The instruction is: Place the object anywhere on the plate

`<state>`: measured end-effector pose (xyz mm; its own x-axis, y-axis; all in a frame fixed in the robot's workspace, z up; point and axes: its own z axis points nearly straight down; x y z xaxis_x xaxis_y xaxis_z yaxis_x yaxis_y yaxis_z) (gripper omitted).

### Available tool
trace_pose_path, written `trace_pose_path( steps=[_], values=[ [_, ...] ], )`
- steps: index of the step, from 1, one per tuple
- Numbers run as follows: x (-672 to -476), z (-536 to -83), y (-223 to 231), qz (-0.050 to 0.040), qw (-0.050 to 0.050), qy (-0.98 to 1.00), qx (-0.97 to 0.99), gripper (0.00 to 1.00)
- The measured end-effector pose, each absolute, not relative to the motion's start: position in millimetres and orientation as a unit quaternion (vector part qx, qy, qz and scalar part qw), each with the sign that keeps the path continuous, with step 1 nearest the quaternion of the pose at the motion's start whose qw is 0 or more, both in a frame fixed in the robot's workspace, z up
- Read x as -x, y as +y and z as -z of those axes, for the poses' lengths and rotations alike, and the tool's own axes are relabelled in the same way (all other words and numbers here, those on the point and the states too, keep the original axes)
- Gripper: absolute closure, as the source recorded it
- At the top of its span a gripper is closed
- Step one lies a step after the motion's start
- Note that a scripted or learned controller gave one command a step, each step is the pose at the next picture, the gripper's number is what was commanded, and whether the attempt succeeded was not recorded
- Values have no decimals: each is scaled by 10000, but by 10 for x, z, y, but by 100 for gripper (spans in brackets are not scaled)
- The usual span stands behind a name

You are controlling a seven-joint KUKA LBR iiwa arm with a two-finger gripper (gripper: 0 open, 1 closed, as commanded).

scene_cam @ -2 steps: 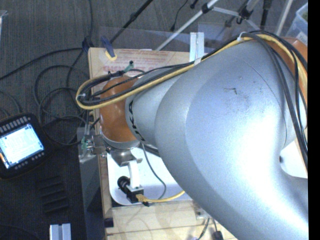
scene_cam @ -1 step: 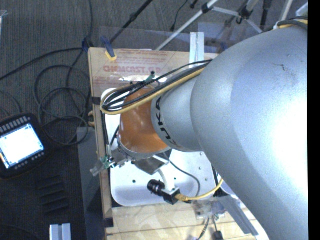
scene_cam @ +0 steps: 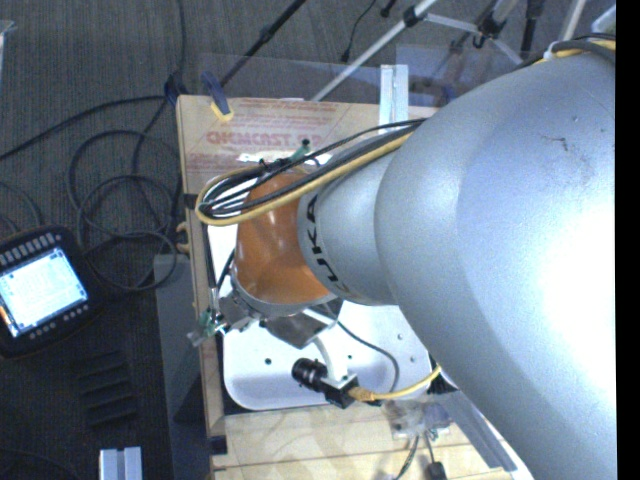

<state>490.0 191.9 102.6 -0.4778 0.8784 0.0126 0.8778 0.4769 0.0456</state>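
A single camera looks down on the bench (scene_cam: 300,448) from above, at a slant. The arm (scene_cam: 470,218) reaches in from the right and stands very near the lens, so its grey body covers most of the right and middle of the picture. Its orange band (scene_cam: 275,253) sits near the centre. Past the arm, a part of one white bin (scene_cam: 265,373) shows at the near side, and a wooden board (scene_cam: 265,138) at the far side. On the left the view takes in dark floor (scene_cam: 60,88) with cables and what seems to be a handheld screen (scene_cam: 40,288).
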Motion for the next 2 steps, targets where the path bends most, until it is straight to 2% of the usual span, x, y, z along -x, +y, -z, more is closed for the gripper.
trace_pose_path(
  steps=[1, 2],
  values=[
    [-5303, -983, 2071, 155, -116, 8271, -5618, 100],
    [-5380, -1033, 2101, 25, -18, 8272, -5618, 0]
  ],
)
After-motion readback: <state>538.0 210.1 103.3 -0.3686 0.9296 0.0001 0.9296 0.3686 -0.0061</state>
